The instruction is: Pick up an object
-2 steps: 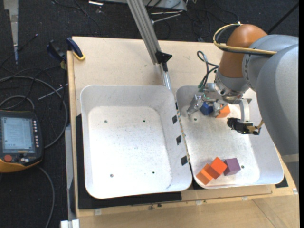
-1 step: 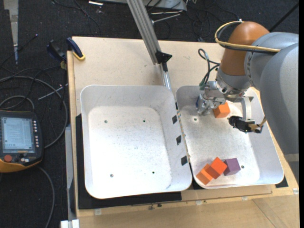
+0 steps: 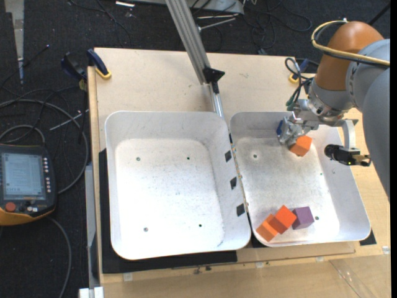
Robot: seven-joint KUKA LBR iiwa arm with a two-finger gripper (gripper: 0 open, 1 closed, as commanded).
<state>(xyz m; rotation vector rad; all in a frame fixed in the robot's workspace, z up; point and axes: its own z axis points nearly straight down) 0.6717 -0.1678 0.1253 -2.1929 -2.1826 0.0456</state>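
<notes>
My gripper (image 3: pixel 294 138) hangs over the far part of the right bin (image 3: pixel 347 191), reaching in from the right. A small orange block (image 3: pixel 301 146) sits at its fingertips, and the fingers look shut on it. Near the bin's front edge lie an orange block (image 3: pixel 285 217) with a second orange piece (image 3: pixel 268 230) touching it on the left. A purple cube (image 3: pixel 303 216) sits just to their right.
The left bin (image 3: pixel 118 185) stands beside the right one, and their rims meet along a ridge in the middle. A slanted metal pole (image 3: pixel 189 33) crosses the bench behind the bins. A teach pendant (image 3: pixel 23 182) lies on the floor at the left.
</notes>
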